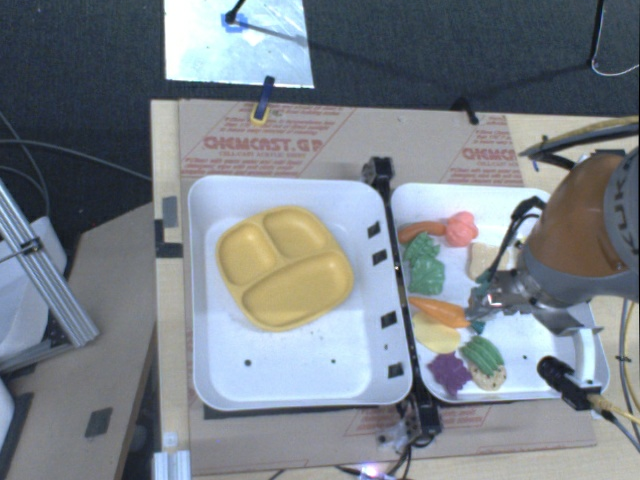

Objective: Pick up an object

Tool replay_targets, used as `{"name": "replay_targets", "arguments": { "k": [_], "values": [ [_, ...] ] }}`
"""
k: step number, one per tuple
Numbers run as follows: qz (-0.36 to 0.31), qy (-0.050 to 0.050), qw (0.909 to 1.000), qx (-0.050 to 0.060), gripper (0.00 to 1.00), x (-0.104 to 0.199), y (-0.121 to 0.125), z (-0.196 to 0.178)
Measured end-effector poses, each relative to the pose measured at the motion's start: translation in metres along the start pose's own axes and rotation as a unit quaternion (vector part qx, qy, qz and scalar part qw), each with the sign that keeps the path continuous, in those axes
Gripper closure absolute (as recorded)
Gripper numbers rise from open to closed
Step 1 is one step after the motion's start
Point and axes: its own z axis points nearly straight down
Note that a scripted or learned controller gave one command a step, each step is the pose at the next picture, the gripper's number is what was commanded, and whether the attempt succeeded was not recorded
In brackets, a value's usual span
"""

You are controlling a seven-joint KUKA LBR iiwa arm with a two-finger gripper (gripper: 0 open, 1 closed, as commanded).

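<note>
Carrot (440,311) lies in the right bin (520,200) at its 9 o'clock side, probably light, stiff, slick plastic; mid-body looks the best hold. Gripper (482,306) sits at its 3 o'clock end; opening cannot be told. Green toy (424,264) at 12, yellow piece (437,337) at 6.

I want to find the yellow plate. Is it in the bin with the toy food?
No, the yellow divided plate lies alone in the left bin, while the toy food sits in the right bin.
</note>
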Motion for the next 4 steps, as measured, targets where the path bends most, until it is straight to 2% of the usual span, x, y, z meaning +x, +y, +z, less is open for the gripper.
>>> {"name": "replay_targets", "arguments": {
  "k": [1, 2, 3, 4],
  "values": [
    [-0.001, 0.000, 1.0000, -0.001, 1.00, 0.000, 0.001, -0.010],
    [-0.003, 0.001, 1.0000, 0.002, 1.00, 0.056, -0.003, -0.039],
    [-0.001, 0.000, 1.0000, 0.002, 1.00, 0.053, -0.002, -0.049],
    [-0.001, 0.000, 1.0000, 0.002, 0.00, 0.053, -0.002, -0.049]
  ]
}}
